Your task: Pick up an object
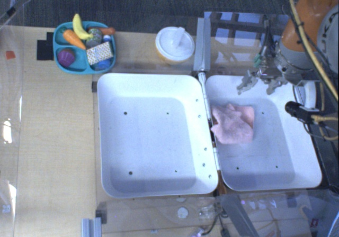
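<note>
A crumpled pink cloth (233,122) lies in the right bin (296,172), against its left wall. My gripper (258,85) hangs over the far part of that bin, above and to the right of the cloth, clear of it. Its two fingers are spread apart with nothing between them. The grey arm with its orange band (312,6) comes in from the upper right.
The left bin (153,135) adjoins the right one along a metal divider. Behind the bins stand a blue tray (83,46) of toy food and a white lidded bowl (175,44). Cables and a black fitting (296,109) run along the right bin's right edge.
</note>
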### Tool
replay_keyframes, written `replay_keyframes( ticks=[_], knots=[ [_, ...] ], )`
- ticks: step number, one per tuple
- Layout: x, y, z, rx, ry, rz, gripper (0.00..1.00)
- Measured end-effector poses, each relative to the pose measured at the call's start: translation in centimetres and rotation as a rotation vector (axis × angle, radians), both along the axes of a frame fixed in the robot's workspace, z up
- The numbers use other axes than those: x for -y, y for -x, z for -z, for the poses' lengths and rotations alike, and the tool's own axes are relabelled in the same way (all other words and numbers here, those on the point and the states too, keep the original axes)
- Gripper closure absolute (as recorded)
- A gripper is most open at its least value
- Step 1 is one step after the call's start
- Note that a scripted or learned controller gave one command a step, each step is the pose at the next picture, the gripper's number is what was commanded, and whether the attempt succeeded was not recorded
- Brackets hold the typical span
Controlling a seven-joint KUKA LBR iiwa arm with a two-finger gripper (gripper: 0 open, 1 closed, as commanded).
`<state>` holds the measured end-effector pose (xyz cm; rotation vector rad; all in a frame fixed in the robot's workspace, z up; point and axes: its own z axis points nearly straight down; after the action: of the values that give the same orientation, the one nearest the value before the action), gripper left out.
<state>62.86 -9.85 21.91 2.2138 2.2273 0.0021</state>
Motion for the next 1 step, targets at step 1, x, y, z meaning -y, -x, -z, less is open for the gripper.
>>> replay_keyframes(
  ticks=[1],
  knots=[
    [1.08,3.77,12.25,0.006,0.0,0.064,0.0]
  ],
)
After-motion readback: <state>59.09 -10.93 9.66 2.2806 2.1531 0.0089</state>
